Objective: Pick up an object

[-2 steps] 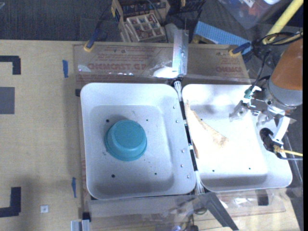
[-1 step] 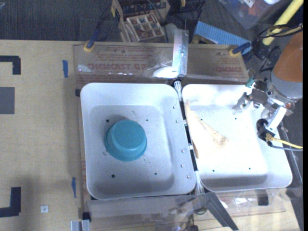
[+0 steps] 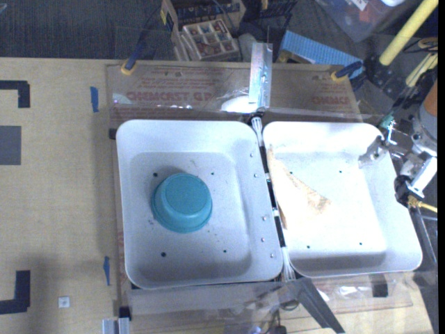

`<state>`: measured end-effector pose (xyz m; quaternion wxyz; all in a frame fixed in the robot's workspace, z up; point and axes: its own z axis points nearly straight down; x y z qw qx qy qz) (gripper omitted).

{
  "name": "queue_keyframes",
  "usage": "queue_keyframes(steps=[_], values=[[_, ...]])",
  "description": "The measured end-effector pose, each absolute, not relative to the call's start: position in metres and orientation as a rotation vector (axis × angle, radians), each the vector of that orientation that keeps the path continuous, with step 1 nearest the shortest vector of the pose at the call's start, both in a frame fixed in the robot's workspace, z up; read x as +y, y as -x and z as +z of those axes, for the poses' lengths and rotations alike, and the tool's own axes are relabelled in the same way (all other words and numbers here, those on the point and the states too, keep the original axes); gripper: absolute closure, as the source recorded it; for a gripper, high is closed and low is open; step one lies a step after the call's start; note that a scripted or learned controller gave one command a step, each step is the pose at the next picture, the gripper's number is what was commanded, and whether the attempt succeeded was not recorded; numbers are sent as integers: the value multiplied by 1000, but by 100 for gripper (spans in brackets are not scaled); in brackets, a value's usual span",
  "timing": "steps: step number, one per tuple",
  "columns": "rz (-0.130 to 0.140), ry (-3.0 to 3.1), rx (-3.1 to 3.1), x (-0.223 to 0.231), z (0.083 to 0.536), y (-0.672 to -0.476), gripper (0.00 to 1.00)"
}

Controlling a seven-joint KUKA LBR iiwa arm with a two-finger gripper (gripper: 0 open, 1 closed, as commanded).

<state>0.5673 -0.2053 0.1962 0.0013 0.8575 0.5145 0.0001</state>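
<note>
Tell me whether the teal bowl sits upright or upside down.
Upside down: the teal bowl shows its flat closed base on top, in the left bin.

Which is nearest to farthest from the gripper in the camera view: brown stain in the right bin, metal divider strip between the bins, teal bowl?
From the gripper, at the right bin's upper right rim:
1. Brown stain, left part of the right bin's floor.
2. Metal divider strip, between the two bins.
3. Teal bowl, upside down in the middle of the left bin.
</note>
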Motion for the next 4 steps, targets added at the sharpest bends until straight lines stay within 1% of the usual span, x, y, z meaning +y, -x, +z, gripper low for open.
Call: queue_keyframes(steps=[1, 2, 3, 4], values=[[0, -2583, 1785, -162, 276, -591, 0], [-4, -2812, 1408, -132, 135, -556, 0], [0, -2617, 1735, -182, 206, -590, 0], [11, -2705, 1587, -98, 89, -532, 0]])
